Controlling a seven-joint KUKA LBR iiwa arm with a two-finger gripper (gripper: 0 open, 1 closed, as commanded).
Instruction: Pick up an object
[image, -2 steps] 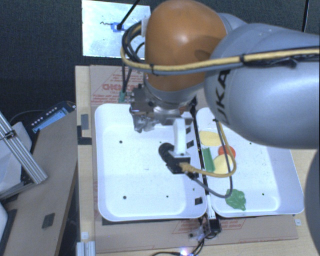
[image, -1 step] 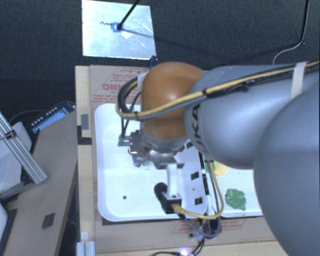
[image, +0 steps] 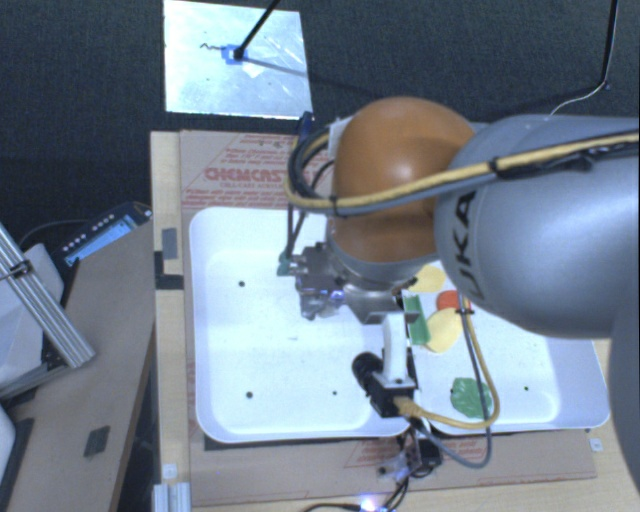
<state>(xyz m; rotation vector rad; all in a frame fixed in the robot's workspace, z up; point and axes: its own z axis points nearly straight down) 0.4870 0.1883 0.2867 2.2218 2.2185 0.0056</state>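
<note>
Objects for picking lie in the right-hand part of the white bin (image: 230, 330), partly hidden under the arm (image: 540, 230). A yellow object (image: 443, 333) lies on the bin floor just right of the wrist hardware, with a second yellow piece (image: 430, 277) showing above it at the edge of the arm housing. A small orange-red object (image: 447, 299) sits between these two yellow shapes. A narrow green object (image: 417, 327) lies just beside the lower yellow object, on its left. A separate green object (image: 467, 396) lies nearer the front rim of the bin, well apart from that cluster.

The left part of the bin floor carries a few small dark dots. A divider between two bins cannot be made out beneath the arm.

The gripper (image: 318, 295) sits low over the middle of the bin, left of the object cluster and apart from it. Whether its jaws are apart or together cannot be told, as the orange wrist band (image: 395, 170) and its mounting cover most of it. No object is visible at the gripper.

The bin rests on a cardboard sheet (image: 240, 175) with red print.
</note>
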